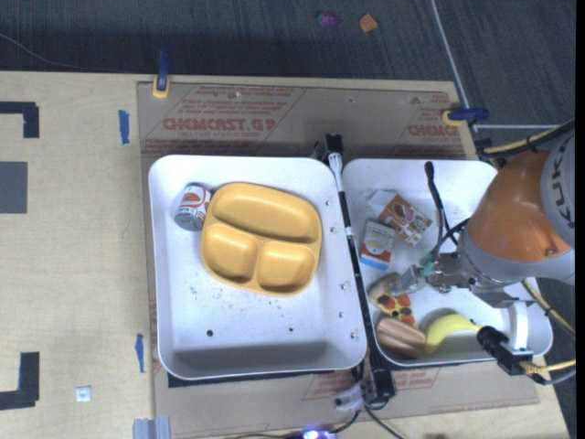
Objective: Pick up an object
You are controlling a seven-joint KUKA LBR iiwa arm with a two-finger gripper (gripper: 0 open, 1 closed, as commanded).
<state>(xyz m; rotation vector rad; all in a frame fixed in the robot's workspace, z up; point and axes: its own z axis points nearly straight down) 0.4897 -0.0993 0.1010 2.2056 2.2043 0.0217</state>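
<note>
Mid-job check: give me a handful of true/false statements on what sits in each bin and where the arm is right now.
1. The yellow divided tray lies in the left bin. True.
2. A small can rests against the tray's right edge. False: it sits at the tray's upper left corner.
3. The banana lies in the right bin, near its lower edge. True.
4. The arm hangs over the left bin. False: it is over the right bin, having reached in from the right.
5. The small printed packets are in the right bin's upper half. True.
6. The hot dog bun lies inside the yellow tray. False: it lies in the right bin beside the banana.
</note>
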